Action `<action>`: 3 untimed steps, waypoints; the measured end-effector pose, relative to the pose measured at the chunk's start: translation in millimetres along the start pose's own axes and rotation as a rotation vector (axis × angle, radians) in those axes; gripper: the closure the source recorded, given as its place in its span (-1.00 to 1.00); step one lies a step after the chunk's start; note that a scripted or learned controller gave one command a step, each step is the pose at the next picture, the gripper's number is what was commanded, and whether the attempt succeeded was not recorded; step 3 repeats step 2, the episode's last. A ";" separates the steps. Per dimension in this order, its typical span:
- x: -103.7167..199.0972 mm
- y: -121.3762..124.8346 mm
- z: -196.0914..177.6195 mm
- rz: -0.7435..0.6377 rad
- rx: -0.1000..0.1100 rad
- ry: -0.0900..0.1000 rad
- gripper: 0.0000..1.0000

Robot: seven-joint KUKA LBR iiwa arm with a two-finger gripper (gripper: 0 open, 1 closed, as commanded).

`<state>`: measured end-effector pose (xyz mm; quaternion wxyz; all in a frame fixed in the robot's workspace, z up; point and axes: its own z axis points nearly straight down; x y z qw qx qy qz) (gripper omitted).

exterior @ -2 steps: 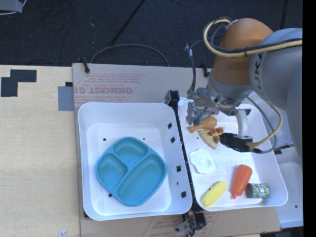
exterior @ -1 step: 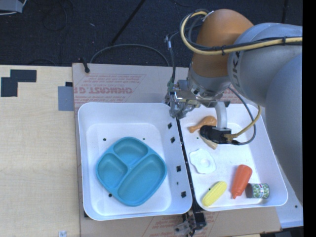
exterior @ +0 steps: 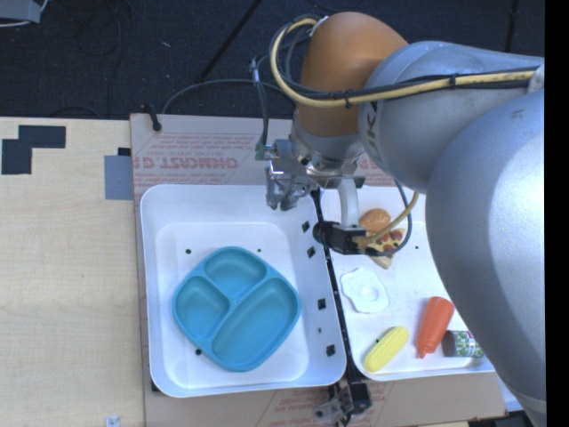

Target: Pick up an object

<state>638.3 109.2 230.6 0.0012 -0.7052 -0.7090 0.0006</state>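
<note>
At the top left corner of the right bin (exterior: pixel 404 269) lies an orange bun-shaped toy (exterior: pixel 377 221), the thing closest to the gripper (exterior: pixel 284 196). Its lower part is mixed with yellow and red pieces that are hard to make out, and robot parts cover its left edge. Below it rests a fried egg toy (exterior: pixel 364 292), flat on the bin floor. Nearer to the front rim lie a yellow corn cob (exterior: pixel 387 348) and, just beside it on the right, an orange carrot (exterior: pixel 433 325). A small dark green thing (exterior: pixel 463 343) sits just beside the carrot; the grey arm (exterior: pixel 471 167) cuts it off, so I cannot tell what it is. The gripper hangs above the top right corner of the left bin (exterior: pixel 164 238), apart from all the toys. Whether its claw is wide or narrow I cannot tell from this view. A blue divided plate (exterior: pixel 236 308) lies in the middle of the left bin.
</note>
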 end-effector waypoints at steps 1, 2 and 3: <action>-3.5 -5.5 -2.6 0.005 0.002 -0.002 1.00; -3.4 -5.4 -2.6 0.004 0.002 -0.002 -1.00; -3.4 -5.4 -2.6 0.004 0.002 -0.002 -1.00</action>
